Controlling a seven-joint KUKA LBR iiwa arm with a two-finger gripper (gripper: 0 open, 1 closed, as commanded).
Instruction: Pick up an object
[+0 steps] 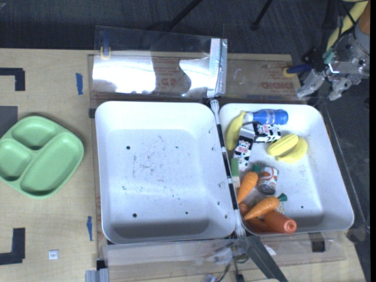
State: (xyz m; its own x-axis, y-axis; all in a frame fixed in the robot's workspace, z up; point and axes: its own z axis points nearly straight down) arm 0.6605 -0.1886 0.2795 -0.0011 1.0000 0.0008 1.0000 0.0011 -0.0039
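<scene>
Toys crowd the right bin's (329, 157) left edge; the right half lies bare. Gripper (320, 87) beyond the far rim, jaws' state unclear.

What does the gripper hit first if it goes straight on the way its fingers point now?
Probably the right bin's upper-right rim. The gripper sits above that corner, fingers pointing down-left in the image. If it clears the rim, the yellow lemon comes next. Height is unclear from this view.

Orange carrots (257, 197), green plate (39, 155)
</scene>
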